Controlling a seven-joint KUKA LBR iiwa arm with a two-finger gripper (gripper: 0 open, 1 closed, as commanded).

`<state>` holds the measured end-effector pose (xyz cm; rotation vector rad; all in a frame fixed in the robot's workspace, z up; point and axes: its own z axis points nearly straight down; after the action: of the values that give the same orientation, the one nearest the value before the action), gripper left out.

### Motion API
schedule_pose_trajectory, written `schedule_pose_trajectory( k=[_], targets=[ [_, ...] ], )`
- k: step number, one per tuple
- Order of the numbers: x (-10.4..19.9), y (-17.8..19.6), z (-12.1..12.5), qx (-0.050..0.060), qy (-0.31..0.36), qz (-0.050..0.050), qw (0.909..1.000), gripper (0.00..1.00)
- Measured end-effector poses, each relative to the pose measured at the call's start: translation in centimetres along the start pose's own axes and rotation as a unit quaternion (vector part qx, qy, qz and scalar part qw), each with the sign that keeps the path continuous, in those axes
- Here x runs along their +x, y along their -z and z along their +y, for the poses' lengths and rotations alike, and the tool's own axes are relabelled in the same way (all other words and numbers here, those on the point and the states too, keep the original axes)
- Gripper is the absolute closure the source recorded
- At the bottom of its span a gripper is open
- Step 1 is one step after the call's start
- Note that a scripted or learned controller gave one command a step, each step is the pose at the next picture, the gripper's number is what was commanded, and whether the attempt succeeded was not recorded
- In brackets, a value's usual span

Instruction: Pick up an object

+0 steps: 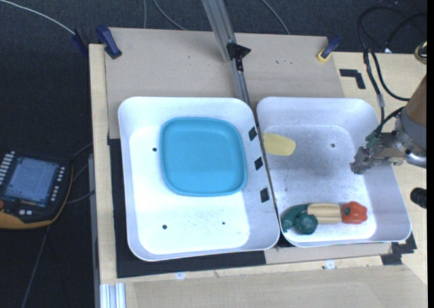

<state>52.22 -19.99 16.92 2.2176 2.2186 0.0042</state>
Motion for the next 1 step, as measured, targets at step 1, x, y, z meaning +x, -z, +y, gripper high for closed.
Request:
schedule_pose_trajectory(
  k=[1],
  targets=[
    [0.27,4.38,0.56,0.0,0.0,0.0,1.0,1.0]
  ],
)
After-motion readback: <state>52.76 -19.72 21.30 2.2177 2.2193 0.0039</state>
